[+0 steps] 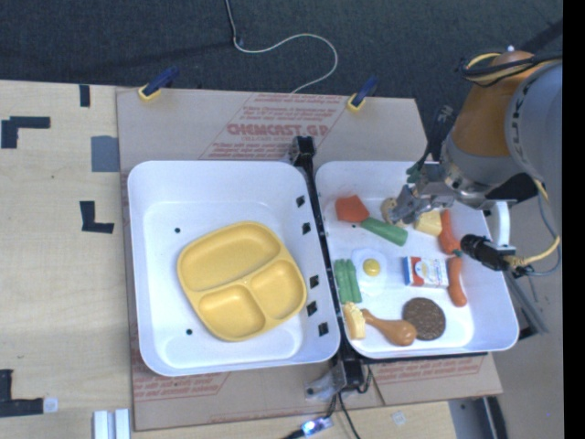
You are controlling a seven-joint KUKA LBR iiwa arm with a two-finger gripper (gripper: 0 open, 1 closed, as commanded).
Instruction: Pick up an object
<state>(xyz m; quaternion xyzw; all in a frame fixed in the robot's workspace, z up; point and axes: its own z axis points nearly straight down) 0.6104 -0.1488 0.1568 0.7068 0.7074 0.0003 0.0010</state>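
Observation:
My gripper (409, 207) hangs over the far part of the right bin (498, 337), reaching in from the right. It is just above a green pickle (382, 231) and beside a yellow cheese wedge (428, 223). A red-orange piece (351, 209) lies to its left and an orange carrot (447, 232) to its right. Nearer the front lie a fried egg (369, 268), green beans (346, 280), a small carton (425, 271), a sausage (456, 282), a brown patty (424, 318) and a drumstick (388, 327). I see nothing lifted off the bin floor.
The left bin (151, 245) holds a yellow divided plate (240, 279). A black divider (315, 236) runs between the bins. Both bins sit on a cardboard sheet (265, 126) with two clamps at its far edge. A white cable (283, 44) trails behind.

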